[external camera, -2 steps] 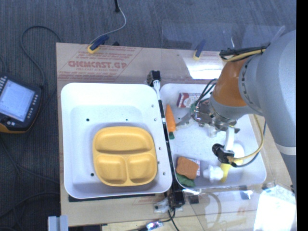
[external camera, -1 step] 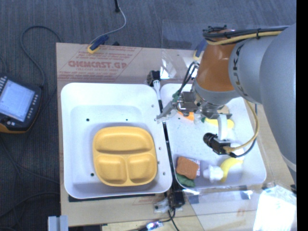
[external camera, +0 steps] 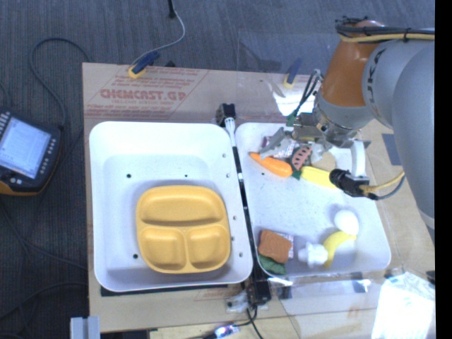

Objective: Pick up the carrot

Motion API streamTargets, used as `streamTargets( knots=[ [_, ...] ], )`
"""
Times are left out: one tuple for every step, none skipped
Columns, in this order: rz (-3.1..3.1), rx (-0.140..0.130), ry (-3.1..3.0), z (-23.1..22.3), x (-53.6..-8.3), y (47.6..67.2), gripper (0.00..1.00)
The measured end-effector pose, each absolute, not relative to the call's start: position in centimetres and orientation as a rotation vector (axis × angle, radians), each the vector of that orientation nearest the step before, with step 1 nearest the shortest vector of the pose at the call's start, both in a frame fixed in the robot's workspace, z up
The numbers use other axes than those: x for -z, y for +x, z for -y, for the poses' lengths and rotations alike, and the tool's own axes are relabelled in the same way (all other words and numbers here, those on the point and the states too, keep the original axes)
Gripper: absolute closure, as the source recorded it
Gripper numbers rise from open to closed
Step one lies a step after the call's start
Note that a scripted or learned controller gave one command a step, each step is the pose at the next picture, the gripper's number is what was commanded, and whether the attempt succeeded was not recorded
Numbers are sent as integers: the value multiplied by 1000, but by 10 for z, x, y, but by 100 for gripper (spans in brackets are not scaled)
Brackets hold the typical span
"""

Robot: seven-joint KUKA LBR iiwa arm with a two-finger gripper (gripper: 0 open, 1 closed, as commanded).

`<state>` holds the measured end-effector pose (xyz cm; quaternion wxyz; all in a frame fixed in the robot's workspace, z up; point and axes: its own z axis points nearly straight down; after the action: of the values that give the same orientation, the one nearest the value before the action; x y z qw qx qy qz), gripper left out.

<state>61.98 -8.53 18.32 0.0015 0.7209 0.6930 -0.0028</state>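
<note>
Camera view, largest first: the left bin (external camera: pixel 113 154) holds a yellow divided tray (external camera: pixel 183 228); the right bin (external camera: pixel 371 249) beside it holds the clutter. The gripper (external camera: pixel 304 138) hangs at that bin's far end (whether its claw is apart or together I cannot tell). Just below it lies the carrot (external camera: pixel 277 166), crowded by a corn cob (external camera: pixel 316 176). At the bin's near end sit a brown sandwich (external camera: pixel 274 245), a banana (external camera: pixel 337 241) and a white egg (external camera: pixel 346 221).

I count two white bins (external camera: pixel 106 189), one yellow tray (external camera: pixel 183 228), one carrot (external camera: pixel 275 165), one egg (external camera: pixel 346 222), one corn cob (external camera: pixel 318 177)
</note>
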Motion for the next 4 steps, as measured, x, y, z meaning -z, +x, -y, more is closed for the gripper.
streamTargets(
  knots=[
    [-1988, -4, 2424, 97, -89, 616, 0],
    [-1992, 7, 2419, 99, -99, 615, 100],
    [-1555, -1, 2725, 56, -208, 648, 100],
    [-1691, 14, 2647, 111, -187, 644, 100]
  ],
)
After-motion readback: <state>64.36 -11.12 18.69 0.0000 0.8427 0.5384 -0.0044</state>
